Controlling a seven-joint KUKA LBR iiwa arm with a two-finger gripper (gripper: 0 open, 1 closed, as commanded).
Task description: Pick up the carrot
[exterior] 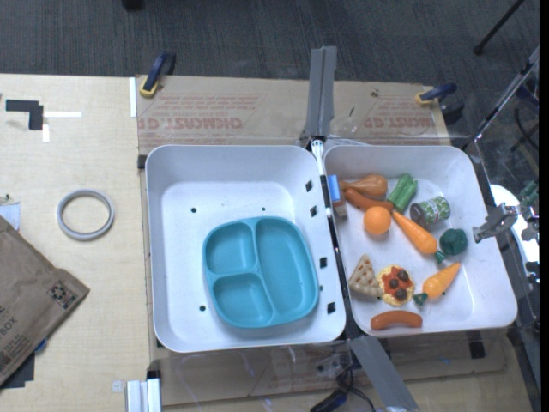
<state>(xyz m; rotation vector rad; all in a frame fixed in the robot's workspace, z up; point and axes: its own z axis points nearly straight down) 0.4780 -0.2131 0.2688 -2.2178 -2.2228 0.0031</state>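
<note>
Two carrot-like toys lie in the right bin (480, 312). A long orange carrot (414, 233) lies on a diagonal near the bin's middle, its dark green top (453, 242) pointing right. A shorter orange carrot (443, 278) sits below it, with a small green stem at its lower left. Around them lie an orange ball (377, 221), a green pepper (401, 190), a small can (430, 210), a drumstick (364, 184), a pizza piece (395, 285), a waffle wedge (364, 277) and a sausage (396, 320).
The left bin (171, 230) holds a blue divided plate (257, 271). A tape roll (85, 214) and a cardboard box (26, 303) lie on the bench at the left. Metal fittings (502, 220) stand at the right bin's right edge.
</note>
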